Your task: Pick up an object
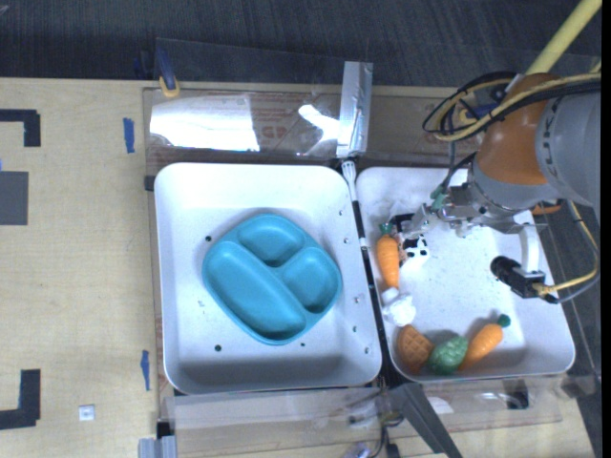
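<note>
In the right bin (544, 346), my gripper (412, 225) reaches in from the right at the upper left part, low over the floor. Just below it sits a small black-and-white toy (414, 248). An orange carrot-like piece (387, 260) lies beside that, against the bin's left wall. A white lump (399, 307) rests lower down. Along the front wall sit an orange round piece (412, 345), a green piece (447, 354) and a carrot with a green top (485, 338). The view is too coarse to tell whether anything sits in the gripper.
The left bin (181, 208) holds a blue divided plate (272, 277). The arm's grey body and orange band (511, 151) hang over the right bin's far right corner, with yellow and black cables (520, 280) trailing over the bin's right side.
</note>
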You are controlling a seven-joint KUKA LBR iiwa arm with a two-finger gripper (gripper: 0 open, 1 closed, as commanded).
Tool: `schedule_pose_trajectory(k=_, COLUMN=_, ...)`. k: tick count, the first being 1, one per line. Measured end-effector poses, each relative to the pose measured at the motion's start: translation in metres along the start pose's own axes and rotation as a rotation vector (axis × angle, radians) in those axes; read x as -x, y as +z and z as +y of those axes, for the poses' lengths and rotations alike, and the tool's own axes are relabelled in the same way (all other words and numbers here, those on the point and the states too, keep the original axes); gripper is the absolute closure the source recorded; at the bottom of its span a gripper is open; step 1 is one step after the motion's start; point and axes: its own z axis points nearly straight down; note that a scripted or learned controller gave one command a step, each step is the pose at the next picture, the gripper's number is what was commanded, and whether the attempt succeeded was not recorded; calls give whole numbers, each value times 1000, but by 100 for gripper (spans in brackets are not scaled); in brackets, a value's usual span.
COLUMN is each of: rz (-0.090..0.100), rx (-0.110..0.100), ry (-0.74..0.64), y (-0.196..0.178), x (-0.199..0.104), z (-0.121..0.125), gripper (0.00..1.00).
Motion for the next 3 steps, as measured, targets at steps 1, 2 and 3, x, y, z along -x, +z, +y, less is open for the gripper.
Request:
schedule_pose_trajectory(k=1, rz=10, rx=-38, ry=152, y=-101, x=8, z=-81, gripper=0)
schedule_pose_trajectory(k=2, rz=13, rx=-48, ry=93, y=-42, x=7, z=-126, gripper=0)
schedule_pose_trajectory(k=3, rz=10, rx=-41, ry=107, y=-73, x=60, z=-126, gripper=0)
